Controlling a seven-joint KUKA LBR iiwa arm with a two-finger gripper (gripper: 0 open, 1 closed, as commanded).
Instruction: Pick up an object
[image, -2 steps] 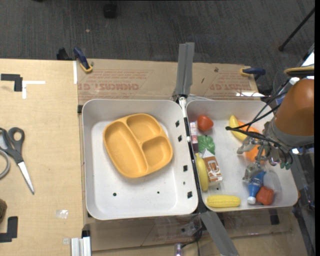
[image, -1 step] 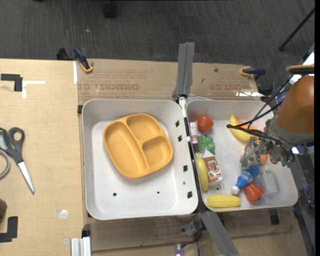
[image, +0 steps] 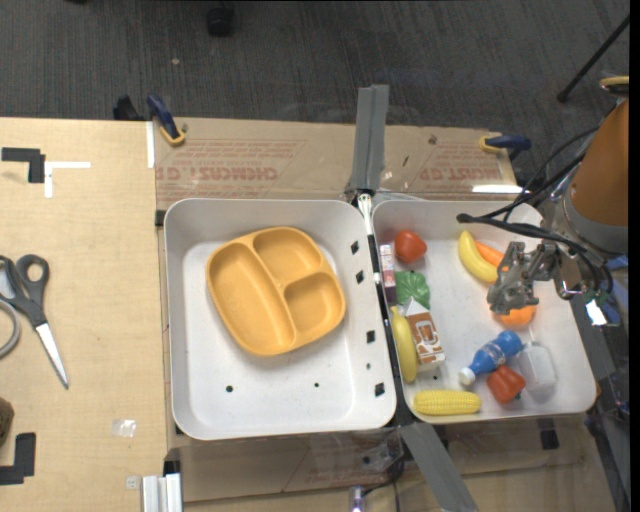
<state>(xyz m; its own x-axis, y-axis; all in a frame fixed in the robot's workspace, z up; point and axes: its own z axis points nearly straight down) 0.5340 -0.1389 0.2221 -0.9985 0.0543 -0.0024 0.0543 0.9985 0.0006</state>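
A: We see the end effector (image: 517, 290) low over the right bin (image: 570, 395), near its right wall, directly above an orange fruit (image: 518, 316). Are its fingers shut on it?

B: We cannot tell; the dark fingers sit right at the top of the fruit, but whether they clamp it does not read from this slant.

A: What crowds that spot?

B: A banana (image: 474, 257) lies just to the left of the end effector, toward the bin's back. Below the fruit we find a blue-and-white bottle (image: 490, 360), a small red piece (image: 506, 384) touching it, and a clear cup (image: 540, 368) near the right wall.

A: And the front edge?

B: A corn cob (image: 446, 403) lies along it. Against the divider between the bins we see a yellow item (image: 403, 345) beside a brown carton (image: 428, 340), a green packet (image: 412, 290) above them, and a red tomato (image: 409, 246) near the back.

A: Open room?

B: We find bare white floor in the middle of the right bin, between the carton and the fruit. The left bin (image: 190, 390) holds a yellow divided plate (image: 275, 290), with free floor along its front and left walls.

A: Outside the bins?

B: Scissors (image: 35, 310) lie on the table (image: 90, 400) at the far left, well apart from both bins
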